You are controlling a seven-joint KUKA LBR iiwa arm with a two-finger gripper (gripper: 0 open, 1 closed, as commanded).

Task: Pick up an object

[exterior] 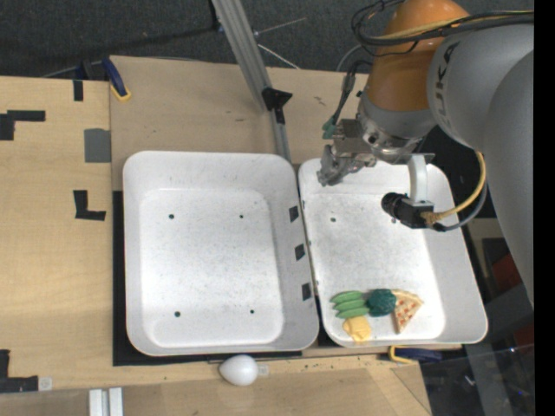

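Hovering at the upper edge of the right bin [390,241], the gripper [331,175] holds nothing; whether its jaws are wide or narrow I cannot tell. Small toys [378,309] cluster at the bin's lower edge. A white egg [238,370] lies below the left bin [208,250].

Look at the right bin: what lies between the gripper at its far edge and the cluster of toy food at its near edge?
In the camera view, only bare speckled floor of the right bin separates the gripper from the toy food.
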